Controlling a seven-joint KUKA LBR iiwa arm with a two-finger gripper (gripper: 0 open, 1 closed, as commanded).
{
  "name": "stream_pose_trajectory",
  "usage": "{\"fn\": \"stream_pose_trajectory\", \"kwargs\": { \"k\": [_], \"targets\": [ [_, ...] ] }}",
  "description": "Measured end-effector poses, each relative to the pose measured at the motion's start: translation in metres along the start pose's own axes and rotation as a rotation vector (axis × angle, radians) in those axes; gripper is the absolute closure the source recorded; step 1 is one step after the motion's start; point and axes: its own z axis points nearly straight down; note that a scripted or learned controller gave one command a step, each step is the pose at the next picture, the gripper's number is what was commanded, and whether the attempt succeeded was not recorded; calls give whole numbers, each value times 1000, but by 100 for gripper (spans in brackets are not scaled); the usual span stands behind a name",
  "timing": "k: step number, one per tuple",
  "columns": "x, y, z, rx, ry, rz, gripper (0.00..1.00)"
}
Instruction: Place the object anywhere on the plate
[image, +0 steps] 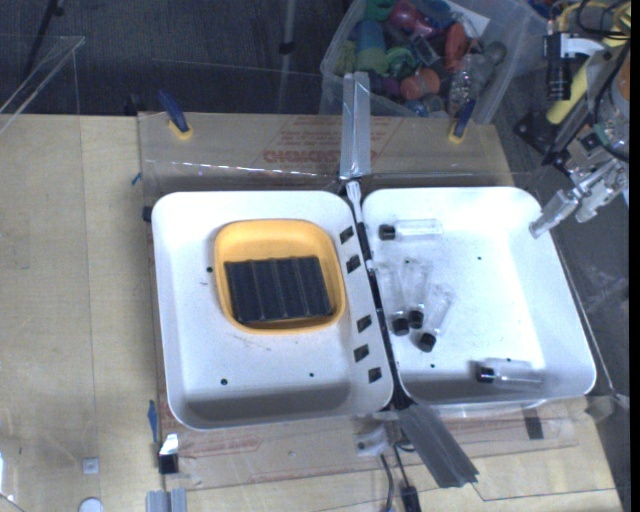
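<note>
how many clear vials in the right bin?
5, possibly more hidden in the cluster. One vial near the back, three clustered by the divider, one at the front edge.

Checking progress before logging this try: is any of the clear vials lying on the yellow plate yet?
No. The yellow plate in the left bin carries just a dark ridged block; the clear vials lie in the right bin.

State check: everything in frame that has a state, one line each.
yellow plate: in left bin, a dark ribbed block on it
clear vials: lying flat in right bin, black caps on, none on the plate
gripper: at the right bin's far right corner, holding nothing visible
</note>
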Motion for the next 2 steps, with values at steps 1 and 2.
{"fn": "stream_pose_trajectory", "kwargs": {
  "k": [1,2],
  "targets": [
    [-8,-3,-15,-1,-1,-310,0],
    [-11,-4,4,-3,-1,-656,0]
  ]
}}
